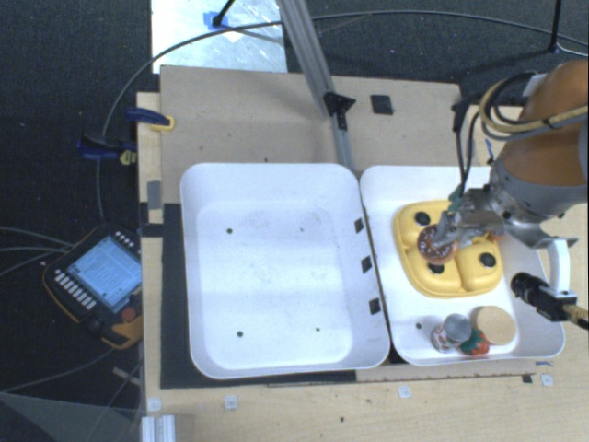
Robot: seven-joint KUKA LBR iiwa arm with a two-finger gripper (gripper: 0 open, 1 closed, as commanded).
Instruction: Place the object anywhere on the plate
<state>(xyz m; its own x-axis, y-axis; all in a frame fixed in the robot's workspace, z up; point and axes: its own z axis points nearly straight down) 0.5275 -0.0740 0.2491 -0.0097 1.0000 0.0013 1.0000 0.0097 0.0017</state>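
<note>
Yellow plate [457,275] sits in the right bin [386,247]; gripper [448,233] above it, finger state cannot be told.

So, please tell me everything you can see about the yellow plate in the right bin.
The yellow plate looks like smooth plastic, roughly square with rounded corners and several dark round spots on top. It lies flat in the upper middle of the right bin, slightly turned against the bin's edges. The gripper is over its centre, above a small brownish round object that appears to rest on the plate. Other small items lie below it, apart.
</note>
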